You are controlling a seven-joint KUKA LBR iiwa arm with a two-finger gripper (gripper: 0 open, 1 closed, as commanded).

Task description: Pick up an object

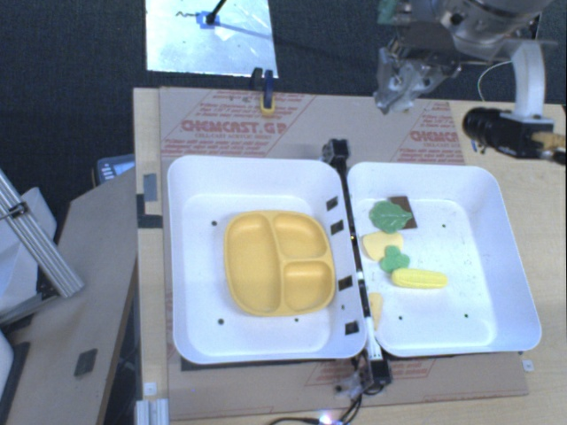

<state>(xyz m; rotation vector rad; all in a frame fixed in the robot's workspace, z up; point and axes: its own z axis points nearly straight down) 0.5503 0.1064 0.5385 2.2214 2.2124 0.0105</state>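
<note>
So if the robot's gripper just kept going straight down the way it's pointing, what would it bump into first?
Probably the bench, on the printed board just behind the right bin. The gripper hangs above that spot, short of the toy food. Depth is hard to judge from this slanted view, so it might reach the bin's back rim instead.

Grey metal wrist housing point(483, 7), green connector, thin cable, dull silver pincer point(396, 91).

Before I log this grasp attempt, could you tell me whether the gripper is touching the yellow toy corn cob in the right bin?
Apart. The camera view shows the gripper raised beyond the bins' far edge, far from the yellow toy corn cob lying in the right bin.
</note>
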